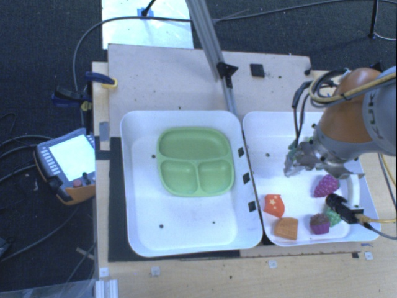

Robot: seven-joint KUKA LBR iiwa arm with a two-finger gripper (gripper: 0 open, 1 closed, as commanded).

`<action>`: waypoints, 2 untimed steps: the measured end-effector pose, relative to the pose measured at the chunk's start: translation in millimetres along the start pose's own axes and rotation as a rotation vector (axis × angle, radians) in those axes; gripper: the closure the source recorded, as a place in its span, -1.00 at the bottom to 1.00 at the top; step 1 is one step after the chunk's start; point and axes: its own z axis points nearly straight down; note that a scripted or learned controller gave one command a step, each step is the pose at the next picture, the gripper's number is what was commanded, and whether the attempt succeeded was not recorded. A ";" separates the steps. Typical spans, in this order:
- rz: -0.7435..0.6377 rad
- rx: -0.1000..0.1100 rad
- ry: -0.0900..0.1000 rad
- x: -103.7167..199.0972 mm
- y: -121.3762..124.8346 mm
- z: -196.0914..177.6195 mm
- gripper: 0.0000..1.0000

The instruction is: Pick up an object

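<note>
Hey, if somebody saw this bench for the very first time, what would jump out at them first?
Probably the green divided plate sitting alone in the left bin, bright against the white. Next, the grey and orange arm reaching in from the right, its gripper low over the right bin. Near that bin's front edge lie small colourful toys, including a purple grape bunch and a red piece.

Divided plate (196, 161) lies in the left bin (140, 222); toy foods (four, clustered) (274, 205) in the right bin (267, 132).
</note>
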 end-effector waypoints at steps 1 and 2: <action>-0.003 -0.002 -0.001 -8.9 1.9 -60.2 1.00; -0.004 -0.002 0.000 -9.1 3.7 -104.6 1.00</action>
